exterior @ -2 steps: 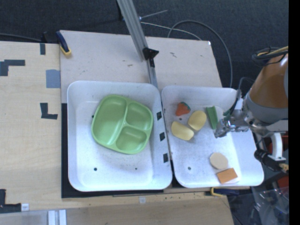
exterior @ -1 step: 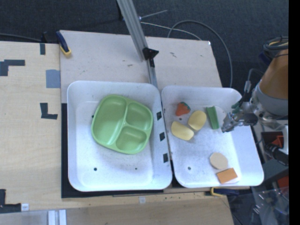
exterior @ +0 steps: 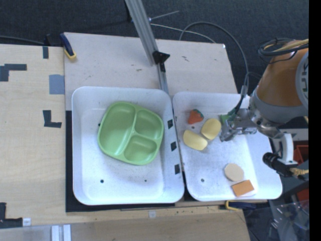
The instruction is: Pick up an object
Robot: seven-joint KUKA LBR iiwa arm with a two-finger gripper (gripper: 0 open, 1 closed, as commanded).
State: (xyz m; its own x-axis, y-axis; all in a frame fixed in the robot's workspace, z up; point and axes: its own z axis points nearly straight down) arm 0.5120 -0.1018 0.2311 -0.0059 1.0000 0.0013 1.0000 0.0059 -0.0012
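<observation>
The arm (exterior: 281,84) reaches in from the right, its orange band bulking above the right bin (exterior: 261,185), and the grey wrist slants down and leftward toward the bin's middle. The jaws (exterior: 228,132) hang low over the bin's far-middle part, just to the right of a yellow piece (exterior: 211,128). Whether they are spread or closed cannot be told; the metal parts there are dark and blurred, and nothing can be seen between them. Something green (exterior: 224,118) shows right beside the jaws on their far-left side; what it is cannot be made out.

In the right bin, the yellow piece lies touching or nearly touching a second yellow piece (exterior: 195,140) to its near left. A small red-orange object (exterior: 195,116) sits further off, close to the bin's left wall. Toward the near side, well apart from the jaws, lie a round tan disc (exterior: 233,172) and just beside it an orange block (exterior: 243,188).

The left bin (exterior: 85,185) holds a green divided plate (exterior: 131,132) with three compartments, lying flat and turned at an angle. Both bins rest side by side on the tabletop (exterior: 110,59).
</observation>
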